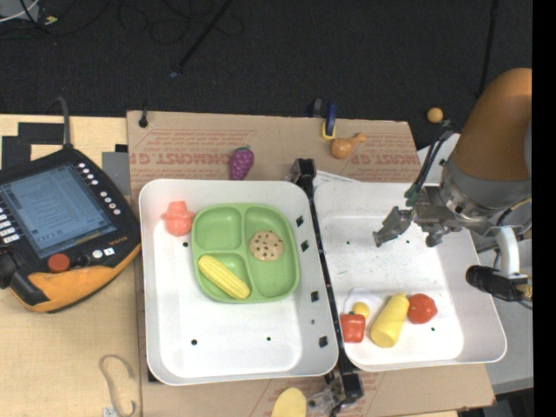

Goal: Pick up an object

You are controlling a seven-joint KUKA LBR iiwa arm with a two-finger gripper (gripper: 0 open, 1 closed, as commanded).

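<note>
1. the step in hand looks like the approach: the pincer (408, 229) hangs over the upper part of the right bin (486, 346), with nothing between its fingers. the arm (495, 137) comes in from the right side of the view.
2. the pincer seems to stand wide, its two dark fingers spread apart, one toward the left and one toward the right; it holds no thing.
3. the task names no special object, so any toy may serve. the nearest ones lie in the lower part of the same bin: a yellow bottle-shaped toy (389, 320), a red tomato (422, 308) touching it on its right, and a small red and yellow piece (354, 324) just beside it on its left.
4. these three are below the pincer in the view and well apart from it; the bin floor right under the pincer is bare.
5. the left bin (226, 354) holds a green plate (291, 276) with a corn cob (224, 277) and a cookie (266, 246) in its compartments, and a pink toy (177, 219) beside the plate.
6. in my judgement the next move calls for a shift toward the cluster, then a descent with the fingers on both sides of one toy.
7. the risk, i think, is that the toys touch each other, so a finger may land on a neighbour and push the target away.
</note>
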